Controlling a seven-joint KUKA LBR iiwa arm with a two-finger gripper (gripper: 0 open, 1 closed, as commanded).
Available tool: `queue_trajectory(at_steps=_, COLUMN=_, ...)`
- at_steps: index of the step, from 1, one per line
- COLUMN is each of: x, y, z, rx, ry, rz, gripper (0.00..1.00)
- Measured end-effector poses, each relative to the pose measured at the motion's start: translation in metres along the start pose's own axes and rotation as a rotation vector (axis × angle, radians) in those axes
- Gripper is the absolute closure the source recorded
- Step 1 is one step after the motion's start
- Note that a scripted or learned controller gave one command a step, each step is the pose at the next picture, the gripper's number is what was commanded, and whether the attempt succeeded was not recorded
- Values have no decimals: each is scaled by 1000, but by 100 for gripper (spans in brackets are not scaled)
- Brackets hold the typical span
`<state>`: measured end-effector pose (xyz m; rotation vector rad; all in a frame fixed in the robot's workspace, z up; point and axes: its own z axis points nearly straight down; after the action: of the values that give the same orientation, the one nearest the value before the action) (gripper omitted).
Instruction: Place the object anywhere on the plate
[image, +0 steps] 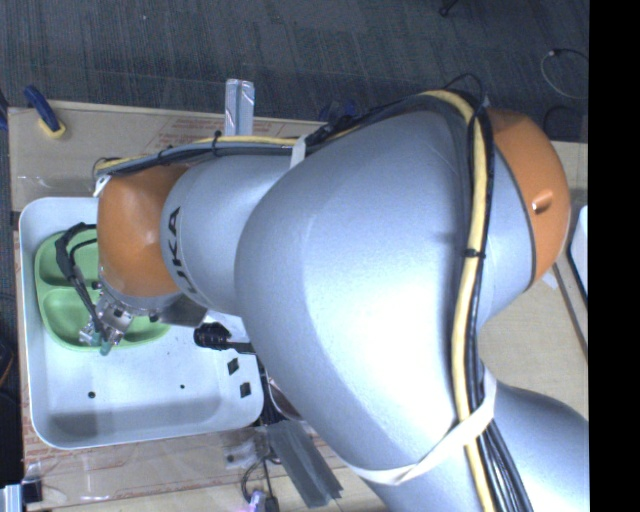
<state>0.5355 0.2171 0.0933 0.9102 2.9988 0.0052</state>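
A green plate (52, 300) with a divided inside lies at the left of the left white bin (120, 415). My gripper (104, 338) hangs over the plate's near right edge, beneath the orange wrist band (135, 235). Something small and teal shows at the gripper's tip, too small to identify. The arm's grey body hides the plate's right part and most of the bench.
The grey arm (370, 300) covers the right bin and the middle of the view. The left bin's bare floor shows in front of the plate, with a few dark specks (92, 394). A blue clamp (42, 110) and a metal post (239, 105) stand at the bench's far edge.
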Motion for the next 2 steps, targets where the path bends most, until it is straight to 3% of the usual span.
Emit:
queue_trajectory(at_steps=1, x=-5, y=-7, z=-87, rx=6, ry=6, rz=-49, gripper=100)
queue_trajectory(at_steps=2, x=12, y=-17, z=-70, rx=8, ry=8, rz=-97, gripper=100)
